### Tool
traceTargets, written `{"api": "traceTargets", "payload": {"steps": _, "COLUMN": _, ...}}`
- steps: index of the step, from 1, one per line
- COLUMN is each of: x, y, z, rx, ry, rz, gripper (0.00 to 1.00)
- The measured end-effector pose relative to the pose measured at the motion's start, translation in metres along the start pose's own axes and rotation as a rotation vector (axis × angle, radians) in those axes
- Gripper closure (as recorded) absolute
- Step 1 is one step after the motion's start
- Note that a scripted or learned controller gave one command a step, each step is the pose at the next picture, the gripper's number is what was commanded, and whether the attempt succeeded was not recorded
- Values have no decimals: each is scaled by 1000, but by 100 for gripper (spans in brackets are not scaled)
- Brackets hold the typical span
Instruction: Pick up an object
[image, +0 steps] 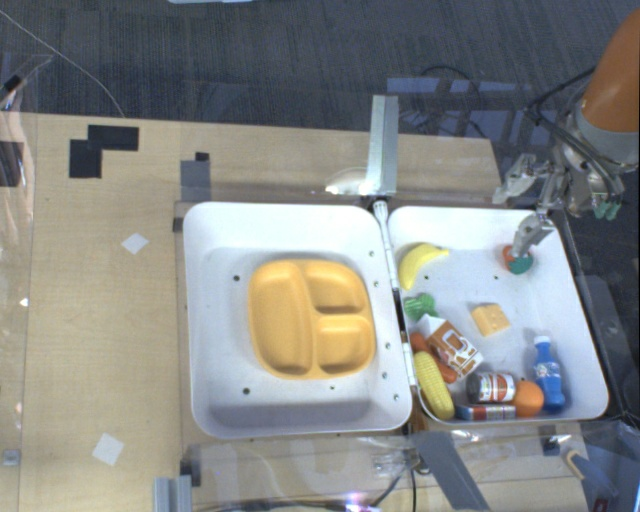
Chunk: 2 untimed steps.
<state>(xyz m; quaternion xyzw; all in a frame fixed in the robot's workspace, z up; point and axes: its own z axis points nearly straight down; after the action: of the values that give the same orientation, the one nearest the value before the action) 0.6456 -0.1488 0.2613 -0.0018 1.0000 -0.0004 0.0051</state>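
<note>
My gripper (526, 238) hangs over the far right corner of the right bin (575, 300). Its tip comes down just above a small red and green object (518, 263) lying on the bin floor, and I cannot tell whether it touches that object. A yellow banana (421, 260) lies at the bin's far left. A tan cracker-like piece (490, 319) sits mid-bin. A blue bottle (546, 368), an orange (529, 398), a can (490, 387), a corn cob (433, 383), a small carton (455, 349) and a green item (418, 305) crowd the near and left sides.
The left bin (215, 300) holds a yellow divided plate (310, 318). A metal post (384, 140) stands behind the seam between the bins. The wooden bench (100, 330) stretches to the left, with cables and arm hardware at the upper right.
</note>
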Motion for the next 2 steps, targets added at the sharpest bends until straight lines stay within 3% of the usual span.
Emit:
{"api": "traceTargets", "payload": {"steps": 1, "x": -20, "y": 29, "z": 168, "rx": -2, "ry": 16, "rz": 136, "gripper": 0}}
{"api": "traceTargets", "payload": {"steps": 2, "x": -2, "y": 26, "z": 173, "rx": 0, "ry": -2, "rz": 174, "gripper": 0}}
